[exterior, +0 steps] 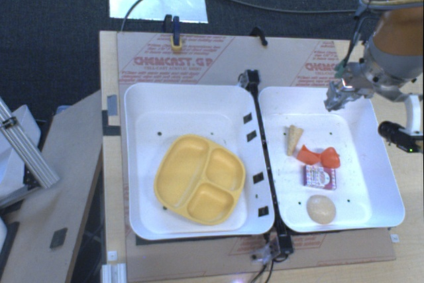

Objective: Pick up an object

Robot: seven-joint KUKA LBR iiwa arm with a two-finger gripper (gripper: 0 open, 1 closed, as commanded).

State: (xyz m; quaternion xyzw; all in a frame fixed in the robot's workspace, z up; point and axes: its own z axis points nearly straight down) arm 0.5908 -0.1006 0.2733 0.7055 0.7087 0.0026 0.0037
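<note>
**Gripper over the far corner of the right bin, items loose below**

You have the arm (397,30) coming in from the right, grey with its orange band high at the frame's edge. The gripper (338,97) sits above the far rim of the right bin (377,209), near that bin's upper corner. You cannot tell from this slant how wide it stands, and nothing shows in its grasp.

Take the right bin as your landmark. Inside it, five items lie in a loose column down the middle:
- a pale cone-shaped piece (293,139), farthest up the bin and nearest the gripper, though apart from it
- an orange piece (307,156) just below the cone
- a red-orange piece (330,157) touching or just beside the orange one, on its right
- a small pink-and-red packet (320,177) lying flat just below those two
- a round beige object (321,209) nearest the bin's front edge

All five rest on the bin floor, well clear of the gripper.

Left of the right bin, sharing its inner wall, you see the left bin (146,109). A yellow compartment tray (200,178) lies flat in it, toward the front.

Beyond the right bin's far rim, a protective sheet with red lettering (192,59) covers the bench.
</note>
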